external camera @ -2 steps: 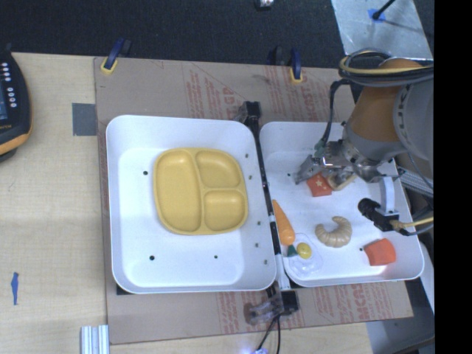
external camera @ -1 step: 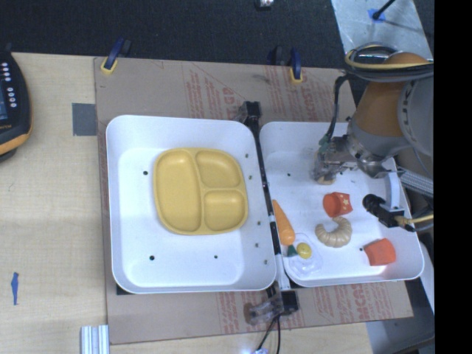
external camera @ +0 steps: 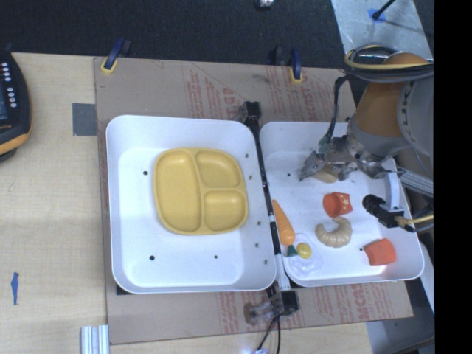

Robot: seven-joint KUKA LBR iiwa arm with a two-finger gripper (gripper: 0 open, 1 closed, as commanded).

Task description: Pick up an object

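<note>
the claw (external camera: 324, 166) sits low in the right bin (external camera: 295, 142), near its far side; whether it is apart or together cannot be told. a red block (external camera: 338, 203), croissant (external camera: 334, 233) and carrot (external camera: 283, 222) lie nearby. a yellow plate (external camera: 200, 190) fills the left bin (external camera: 125, 257).

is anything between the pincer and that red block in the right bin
Nothing visible stands between them. The pincer is low over the upper part of the right bin, and the red block lies just below it in the view, with bare white floor between. The croissant-shaped toy lies beyond the block.
</note>
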